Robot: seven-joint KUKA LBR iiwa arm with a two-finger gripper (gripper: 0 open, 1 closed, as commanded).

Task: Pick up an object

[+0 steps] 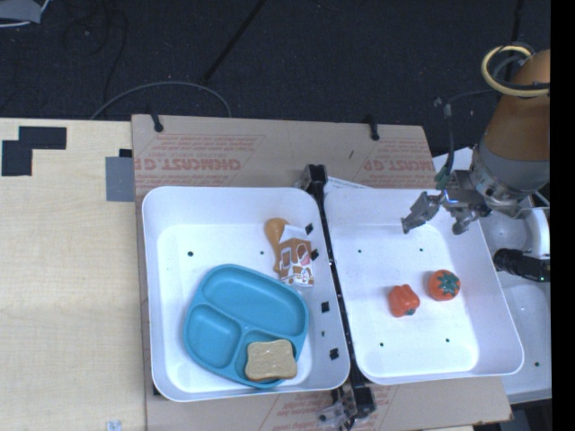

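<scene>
The gripper (444, 214) hangs over the top right corner of the right bin (377, 348), its two fingers spread apart with nothing between them. Below it, well apart, a red pepper (403, 300) and an orange tomato (443, 285) lie near each other on the bin floor. In the left bin (166, 241) a blue divided plate (234, 317) carries a slice of bread (270, 361); a small printed carton (296, 262) and a brown piece (275, 231) lie above it. The cardboard (234, 155) beneath shows mirrored red lettering I cannot read.
</scene>
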